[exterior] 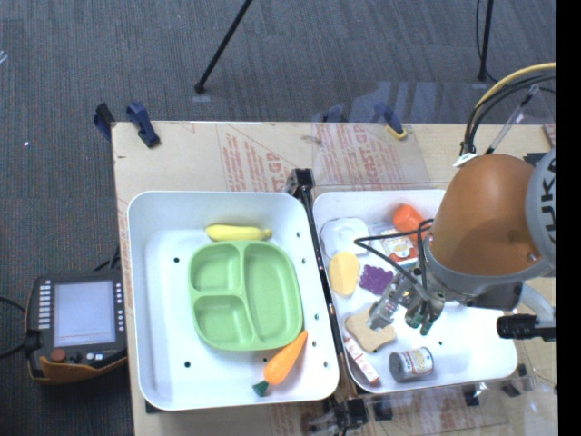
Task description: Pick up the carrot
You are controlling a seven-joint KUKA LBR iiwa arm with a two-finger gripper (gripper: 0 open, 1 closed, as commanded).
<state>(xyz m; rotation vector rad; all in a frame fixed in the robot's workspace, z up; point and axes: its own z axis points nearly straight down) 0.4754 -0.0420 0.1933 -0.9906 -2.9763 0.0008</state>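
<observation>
Left bin [145,289]: white, shallow, rounded corners. Holds a green divided plate [245,295] at centre, three compartments, all bare. Open white floor along the 9 o'clock wall and the 6 o'clock wall.

Carrot [285,359]: orange, green stub at the lower end, lying aslant at 5 o'clock of the plate, tip touching the plate's rim, close to the bin's 6 o'clock wall. Some free floor at 9 o'clock of the stub.

Banana [238,232]: yellow, lying flat at 12 o'clock of the plate, just beside its rim.

Right bin [472,371]: crowded. Contains a pale yellow oval piece [343,272], a purple grape cluster [375,279], a toast slice [370,331], a small tin can [411,364] on its side, an orange rounded item [406,216] at 12 o'clock, a white container [345,235], a slim red-and-white tube [360,361] along the 9 o'clock wall. Little bare floor except towards 4 o'clock.

Claw [407,307]: over the right bin, above the toast slice's 3 o'clock edge, well apart from the carrot. Fingers apart, nothing between them. Orange band [486,216] of the arm above it.

Writing: red print on the cardboard sheet [254,153], upside down, not legible. Part of a maker's name on the arm, cut off at the edge. Can label unreadable.

Desk [123,243]: covered by the cardboard, blue clamps [142,124] at the 11 o'clock corner. Floor: dark grey carpet [54,62]. Tripod legs [227,39] at 12 o'clock. Teach pendant [77,323] with grey screen on the floor at 9 o'clock.
</observation>
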